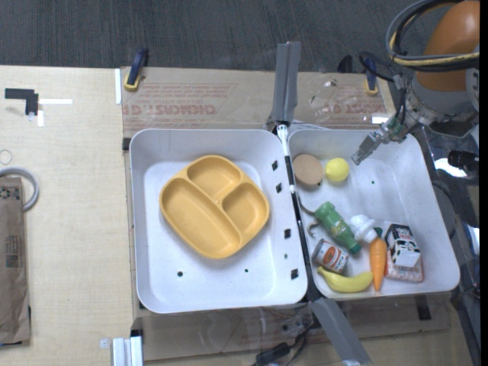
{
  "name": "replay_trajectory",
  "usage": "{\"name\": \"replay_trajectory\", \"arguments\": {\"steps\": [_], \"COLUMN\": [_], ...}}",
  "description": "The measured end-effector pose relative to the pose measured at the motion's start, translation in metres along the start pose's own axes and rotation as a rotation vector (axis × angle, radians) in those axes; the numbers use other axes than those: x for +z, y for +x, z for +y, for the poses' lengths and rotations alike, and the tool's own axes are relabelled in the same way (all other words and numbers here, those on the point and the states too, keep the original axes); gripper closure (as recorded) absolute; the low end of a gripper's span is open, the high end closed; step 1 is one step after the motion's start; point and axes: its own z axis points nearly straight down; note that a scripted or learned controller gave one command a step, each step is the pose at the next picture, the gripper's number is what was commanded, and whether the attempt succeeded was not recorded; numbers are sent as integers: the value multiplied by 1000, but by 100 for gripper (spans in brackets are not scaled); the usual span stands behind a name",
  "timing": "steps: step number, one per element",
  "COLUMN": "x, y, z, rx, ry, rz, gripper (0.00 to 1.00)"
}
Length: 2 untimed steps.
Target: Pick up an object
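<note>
One small yellow ball [337, 170] sits at ten o'clock in my right white bin [438, 204]. My pincer [369, 148] hangs nearby; whether it's apart, I cannot tell. I'd drop straight over it.

Arm coming in from the upper right corner, its orange band [456, 23] sitting high near the frame's top edge, black cabling looping around it. Grey wrist [428, 107] angling down and to the left below the band. Gripper [360, 157] pointing down-left at a slant, hanging clear of contact, fingertips close together with nothing showing between them. Fingers too small and foreshortened to be reading their spread with confidence.
</note>
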Motion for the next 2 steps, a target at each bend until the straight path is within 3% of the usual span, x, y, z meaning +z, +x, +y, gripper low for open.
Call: {"name": "replay_trajectory", "arguments": {"steps": [1, 2], "x": [82, 75], "y": [36, 34], "z": [20, 21], "rx": [-63, -61], "ry": [1, 1], "rz": [0, -1], "gripper": [0, 100]}}
